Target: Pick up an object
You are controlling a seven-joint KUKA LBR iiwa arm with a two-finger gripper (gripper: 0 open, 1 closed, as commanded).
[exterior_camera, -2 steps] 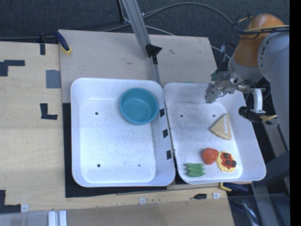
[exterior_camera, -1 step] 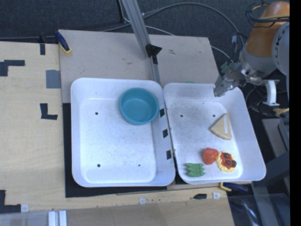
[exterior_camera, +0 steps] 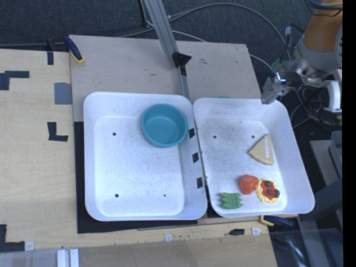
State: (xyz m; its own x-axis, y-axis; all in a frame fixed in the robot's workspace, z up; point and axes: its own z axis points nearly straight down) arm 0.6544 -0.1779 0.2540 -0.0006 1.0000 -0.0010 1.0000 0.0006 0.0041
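1. Lying nearest the camera, along the right bin's (exterior_camera: 295, 149) lower edge, are three small toy foods: a green leafy piece (exterior_camera: 230, 200) at the left, a red tomato-like piece (exterior_camera: 248, 183) just beside it, and a yellow round piece with red and dark toppings (exterior_camera: 268, 191) touching the red one on its right.
2. Further up in the same bin, near its right wall, lies a tan wedge like a slice of cheese (exterior_camera: 262, 151). Its long axis runs roughly up and down the view, its sharp tip pointing toward the far side and its broad end toward the camera.
3. A blue bowl (exterior_camera: 164, 125) sits upright in the left bin (exterior_camera: 100, 166), at its far right corner.
4. The end effector (exterior_camera: 271, 91) hangs above the right bin's far right corner, well apart from all the objects, holding nothing; how far it is open I cannot tell.
5. Both bins rest on the bench (exterior_camera: 122, 65).
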